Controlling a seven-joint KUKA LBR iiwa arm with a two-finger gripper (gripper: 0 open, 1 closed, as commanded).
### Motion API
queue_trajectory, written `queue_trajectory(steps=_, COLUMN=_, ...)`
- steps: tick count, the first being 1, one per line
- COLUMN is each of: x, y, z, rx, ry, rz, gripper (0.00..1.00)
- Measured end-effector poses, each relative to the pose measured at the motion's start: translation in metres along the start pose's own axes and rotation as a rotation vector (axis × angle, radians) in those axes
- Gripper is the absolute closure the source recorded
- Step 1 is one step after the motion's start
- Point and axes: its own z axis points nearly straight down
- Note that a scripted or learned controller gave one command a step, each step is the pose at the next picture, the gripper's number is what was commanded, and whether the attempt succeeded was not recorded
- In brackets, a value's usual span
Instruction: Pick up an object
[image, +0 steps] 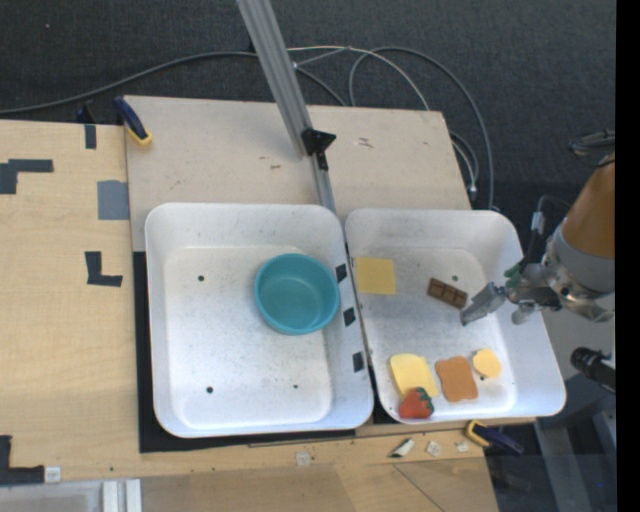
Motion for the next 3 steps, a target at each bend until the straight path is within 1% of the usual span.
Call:
queue_trajectory(steps=1, x=0.000, y=0.000, z=0.000, rx=0.000, ry=0.000, rz=0.000, gripper=0.00)
queue_trajectory(steps=2, x=0.009, y=0.004, z=0.050, rx=0.004, ry=0.000, rz=0.001, gripper=0.00)
queue_trajectory(steps=3, x=0.010, y=0.003, z=0.105, rx=0.005, ry=0.000, rz=0.001, gripper=0.00)
